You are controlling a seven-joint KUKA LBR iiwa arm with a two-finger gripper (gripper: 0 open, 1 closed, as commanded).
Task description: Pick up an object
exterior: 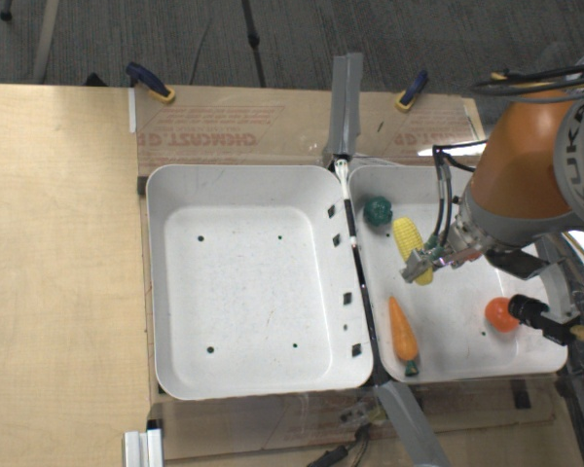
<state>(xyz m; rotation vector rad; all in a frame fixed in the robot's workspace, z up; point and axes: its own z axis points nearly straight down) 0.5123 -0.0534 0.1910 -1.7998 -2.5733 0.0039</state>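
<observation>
Hovering over the right bin (526, 363), the gripper (420, 264) sits right at the lower end of the yellow corn cob (409, 240); its tip overlaps that end, but whether the cob is actually clamped can't be made out, and how far open the gripper is can't be told from this angle.

Corn lies tilted in the upper-left part of the right bin, just below and right of a small green object (377, 211). Lower left in the same bin, nr the front wall, lies an orange carrot (401, 330) w/ a green stem end pointing toward the front. An orange-red round object (500, 314) sits to the right, well apart from the gripper, partly behind black arm hardware.

Arm comes in from the right, orange band (521, 154) high above the bin, grey wrist (506, 224) angled down and left toward the corn. Left bin (165, 290) is beside it, walls touching at the middle divider.
</observation>
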